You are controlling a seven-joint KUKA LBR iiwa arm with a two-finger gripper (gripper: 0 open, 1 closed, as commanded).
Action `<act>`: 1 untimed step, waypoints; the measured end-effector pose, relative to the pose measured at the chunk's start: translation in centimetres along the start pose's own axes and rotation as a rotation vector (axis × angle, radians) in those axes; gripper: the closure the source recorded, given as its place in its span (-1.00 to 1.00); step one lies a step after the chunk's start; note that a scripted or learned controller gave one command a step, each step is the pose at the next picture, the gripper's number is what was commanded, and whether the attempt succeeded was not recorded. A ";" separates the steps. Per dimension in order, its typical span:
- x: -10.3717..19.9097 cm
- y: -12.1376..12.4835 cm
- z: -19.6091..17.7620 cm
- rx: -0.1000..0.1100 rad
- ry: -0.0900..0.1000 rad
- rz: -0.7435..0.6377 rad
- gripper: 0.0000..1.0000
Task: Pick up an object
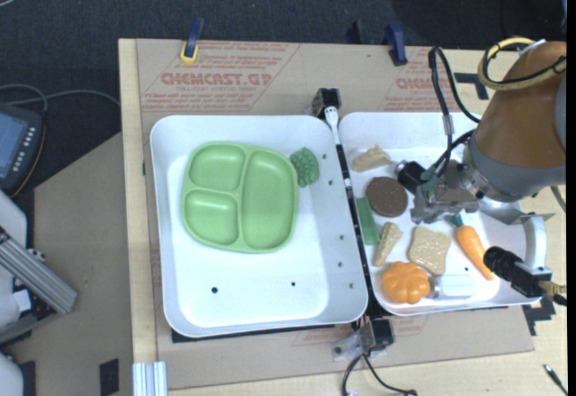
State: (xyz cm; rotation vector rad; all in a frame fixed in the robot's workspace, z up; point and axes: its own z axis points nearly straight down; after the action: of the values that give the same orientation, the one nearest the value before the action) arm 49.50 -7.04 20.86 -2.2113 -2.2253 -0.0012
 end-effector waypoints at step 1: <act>4.7 -1.2 -0.1 0.001 -0.001 0.002 1.00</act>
State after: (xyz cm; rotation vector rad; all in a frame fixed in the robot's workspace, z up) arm 48.23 -2.36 20.99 -2.2138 -2.2236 0.0008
